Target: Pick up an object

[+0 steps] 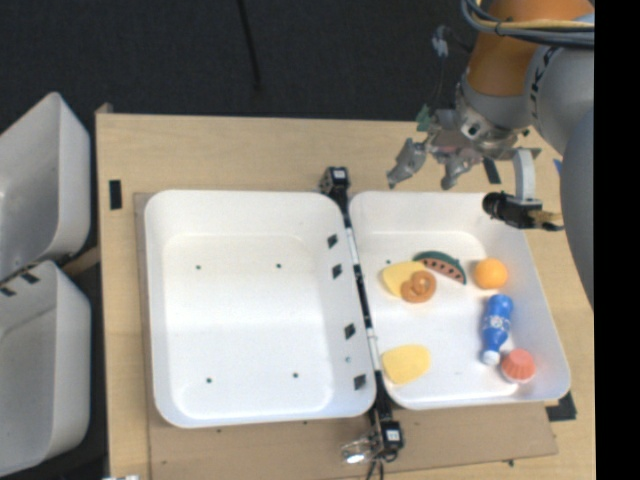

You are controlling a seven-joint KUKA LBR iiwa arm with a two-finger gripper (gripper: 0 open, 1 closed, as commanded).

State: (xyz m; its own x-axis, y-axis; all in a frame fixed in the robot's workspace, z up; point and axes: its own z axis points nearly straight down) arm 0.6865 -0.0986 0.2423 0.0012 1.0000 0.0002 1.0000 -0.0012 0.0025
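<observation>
My gripper hangs above the far rim of the right bin, fingers spread open with nothing between them. Below it in the right bin lie a watermelon slice, an orange ball, a yellow piece with a brown ring on it, a blue and white bottle, a red round piece and a yellow lump. All of them are apart from the gripper.
The left bin adjoins the right one along a black-clipped divider. White containers stand off the bench at the left. Bare wooden bench stretches behind both bins.
</observation>
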